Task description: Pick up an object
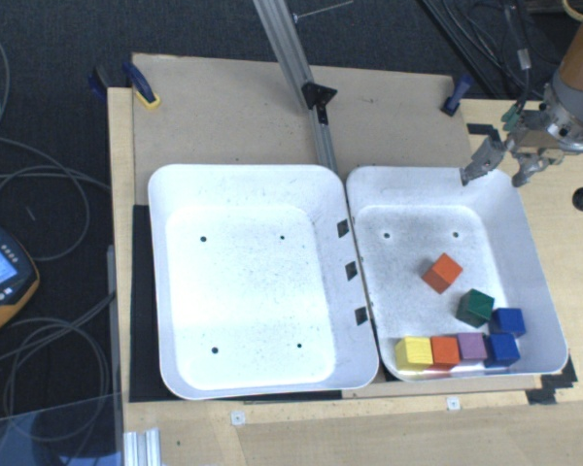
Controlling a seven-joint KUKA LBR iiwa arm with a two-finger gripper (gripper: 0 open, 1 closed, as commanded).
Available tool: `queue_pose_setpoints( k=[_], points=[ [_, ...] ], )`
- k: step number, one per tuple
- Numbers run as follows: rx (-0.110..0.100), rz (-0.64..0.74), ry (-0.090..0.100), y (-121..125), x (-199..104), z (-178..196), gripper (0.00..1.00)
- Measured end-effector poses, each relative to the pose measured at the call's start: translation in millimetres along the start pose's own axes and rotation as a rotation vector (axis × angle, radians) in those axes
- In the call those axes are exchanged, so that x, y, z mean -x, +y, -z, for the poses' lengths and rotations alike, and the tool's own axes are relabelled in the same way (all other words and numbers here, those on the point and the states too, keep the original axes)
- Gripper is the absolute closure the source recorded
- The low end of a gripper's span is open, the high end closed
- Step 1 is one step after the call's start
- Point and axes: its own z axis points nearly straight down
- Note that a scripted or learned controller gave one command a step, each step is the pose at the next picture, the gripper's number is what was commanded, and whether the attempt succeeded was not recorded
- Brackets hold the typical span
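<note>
Two spread fingers of the pincer (502,166) hold nothing.

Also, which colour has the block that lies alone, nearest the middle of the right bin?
Orange. The block shows clearly in the camera view.

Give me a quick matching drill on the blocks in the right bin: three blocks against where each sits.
Things:
1. orange block
2. green block
3. yellow block

Places:
A. left end of the row along the right bin's near wall
B. alone, near the bin's middle
C. just above the row, beside a blue block

Pairs: 1-B, 2-C, 3-A.
</note>
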Motion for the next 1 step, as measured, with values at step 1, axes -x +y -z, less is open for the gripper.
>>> queue_pose_setpoints(
  k=[1],
  points=[
    [-0.012,-0.003,0.006,-87.4,-46.6,-82.8,0.0]
  ],
)
